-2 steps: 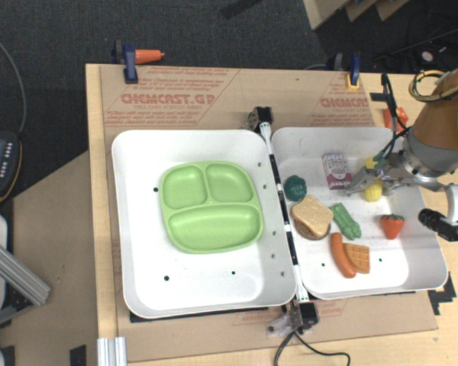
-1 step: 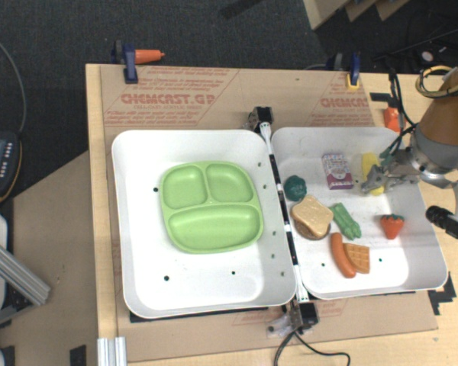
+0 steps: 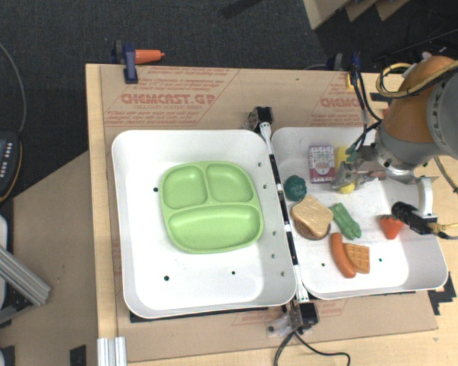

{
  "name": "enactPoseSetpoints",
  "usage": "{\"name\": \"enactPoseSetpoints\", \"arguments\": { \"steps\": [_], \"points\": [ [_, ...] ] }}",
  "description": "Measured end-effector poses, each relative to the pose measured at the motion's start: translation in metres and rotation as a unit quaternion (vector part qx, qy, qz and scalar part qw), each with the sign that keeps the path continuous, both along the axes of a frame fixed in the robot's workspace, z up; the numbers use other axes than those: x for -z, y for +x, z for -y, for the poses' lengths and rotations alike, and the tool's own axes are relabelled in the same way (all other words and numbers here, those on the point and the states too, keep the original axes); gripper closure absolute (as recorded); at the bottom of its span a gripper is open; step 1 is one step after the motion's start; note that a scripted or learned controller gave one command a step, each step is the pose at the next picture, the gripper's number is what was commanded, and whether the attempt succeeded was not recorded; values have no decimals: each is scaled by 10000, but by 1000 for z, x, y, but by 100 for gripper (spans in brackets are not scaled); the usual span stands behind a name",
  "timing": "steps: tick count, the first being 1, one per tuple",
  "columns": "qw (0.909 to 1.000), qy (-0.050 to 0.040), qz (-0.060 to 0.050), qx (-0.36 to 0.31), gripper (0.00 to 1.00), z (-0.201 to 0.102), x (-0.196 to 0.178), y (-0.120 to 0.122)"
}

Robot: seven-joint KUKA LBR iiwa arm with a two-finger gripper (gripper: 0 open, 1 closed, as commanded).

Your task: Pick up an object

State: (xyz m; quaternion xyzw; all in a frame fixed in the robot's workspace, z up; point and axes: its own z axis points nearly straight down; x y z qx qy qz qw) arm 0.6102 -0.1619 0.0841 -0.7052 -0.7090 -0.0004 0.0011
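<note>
Several toy foods crowd the right shallow white bin [image 3: 420, 273], and your tool [image 3: 349, 175] hovers low at its upper part, beside the small pink printed packet [image 3: 320, 163]. You cannot tell its opening. Centre over that packet, clear of the dark green round piece [image 3: 295, 187], before closing.

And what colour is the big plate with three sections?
Light green. The plate shows plainly in the camera view, sitting in the left bin.

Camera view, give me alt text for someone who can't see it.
A grey arm reaches from the right, its tool low over the right white bin of toy foods: bread slice, sausage, pink box. The left bin holds a green divided plate.
</note>
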Motion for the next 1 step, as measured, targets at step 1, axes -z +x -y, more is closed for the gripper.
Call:
{"name": "enactPoseSetpoints", "arguments": {
  "steps": [1],
  "points": [
    [10000,0,75,-35,100,-114,-108,35]
  ]
}}
